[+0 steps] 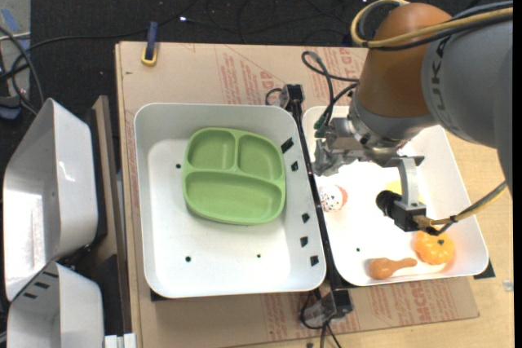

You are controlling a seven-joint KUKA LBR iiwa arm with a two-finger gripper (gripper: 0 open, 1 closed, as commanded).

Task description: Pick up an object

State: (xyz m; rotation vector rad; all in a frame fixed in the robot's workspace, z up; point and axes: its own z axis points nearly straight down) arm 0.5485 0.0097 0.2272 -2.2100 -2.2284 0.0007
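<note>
Hovering my pincer over the right bin, toward its 10 o'clock side; whether it is released or clenched I cannot tell.

The nearest thing to pick is a small white ball with red spots, lying just at my pincer's 6 o'clock, close to the bin's 9 o'clock wall and apart from my pincer. A round orange fruit sits at the bin's 5 o'clock, and a tan gourd-shaped piece lies on its side at 6 o'clock, just beside the fruit. A yellow thing near the bin's centre is mostly hidden. On the tabletop, the left bin at my 9 o'clock holds a green divided plate, lying flat toward that bin's 12 o'clock.
</note>
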